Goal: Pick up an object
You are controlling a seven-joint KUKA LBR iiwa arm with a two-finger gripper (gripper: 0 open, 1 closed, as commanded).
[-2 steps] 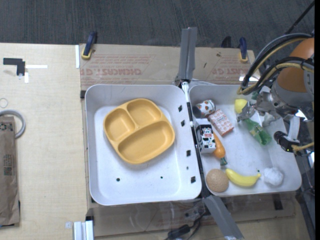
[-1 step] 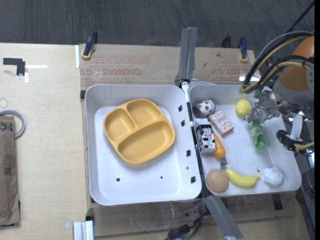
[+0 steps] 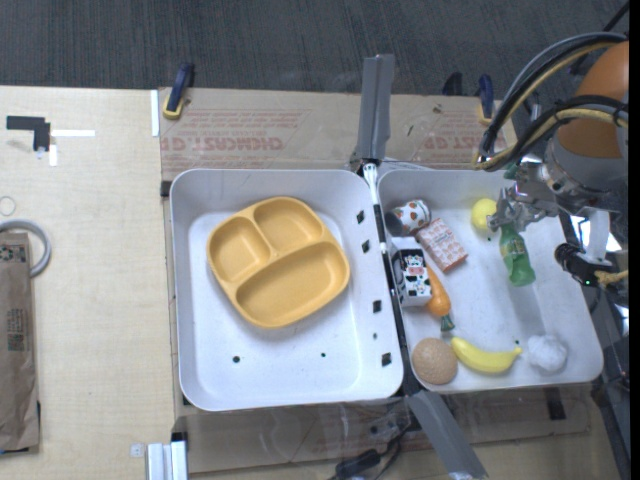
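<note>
While the arm leans in from the right, the scene reads from left to right as follows. On the counter [image 3: 90,268] the left bin [image 3: 200,368] carries a yellow divided plate [image 3: 278,260] lying flat near its middle. The right bin [image 3: 570,353] carries the candidates for picking: a small round figure [image 3: 411,213] and a pink box [image 3: 442,245] near the top left, a black-and-white carton [image 3: 411,273] touching a carrot [image 3: 438,296] just below, a tan ball [image 3: 435,360] and a banana [image 3: 486,355] along the near edge, a white fluffy lump [image 3: 547,351] at the lower right, a yellow ball [image 3: 484,215] and a green bottle [image 3: 517,257] near the top right.

The claw [image 3: 513,208] hangs at the top of the green bottle, just beside the yellow ball; the bottle is judged to be the target. Whether the claw is spread, closed or gripping cannot be told, since the wrist and cables cover it. No object is seen held.

To do the step well, the claw should centre over the bottle's narrow width, across its long axis, clear of the yellow ball, and descend fully before closing, because a rounded bottle is likely to roll or slip from a shallow pinch.

Hidden or unclear: the bottle's upper end lies under the wrist, and contact between claw and bottle cannot be judged.
</note>
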